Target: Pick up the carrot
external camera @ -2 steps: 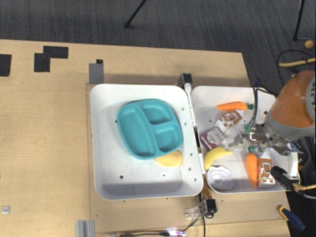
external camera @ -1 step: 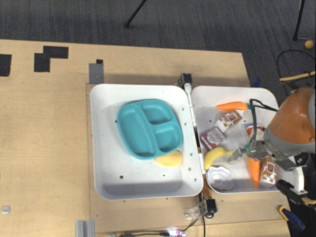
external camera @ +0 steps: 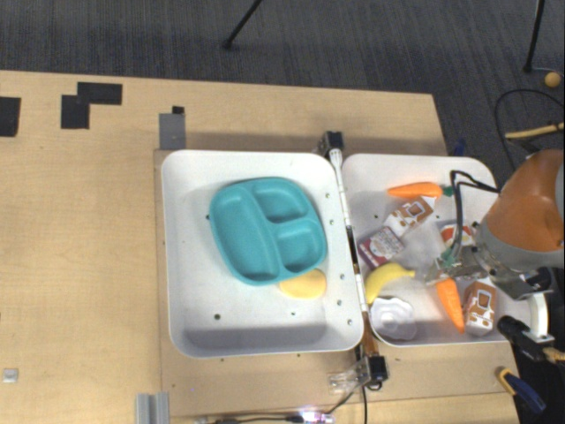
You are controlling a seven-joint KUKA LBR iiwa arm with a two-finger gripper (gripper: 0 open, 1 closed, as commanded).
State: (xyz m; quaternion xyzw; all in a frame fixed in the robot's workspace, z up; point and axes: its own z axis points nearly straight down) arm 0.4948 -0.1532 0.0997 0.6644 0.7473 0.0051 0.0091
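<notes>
Two carrots lie in the right bin. One carrot rests near the far wall, pointing left-right. A second carrot lies near the front right, tip toward the front. My gripper hangs low over the bin's right side, just above the upper end of that second carrot. The grey wrist and orange band hide part of the bin behind it. Nothing is visibly held.
The right bin also holds a banana, a white cup, and snack packets. In the left bin, a teal divided plate sits beside a yellow piece.
</notes>
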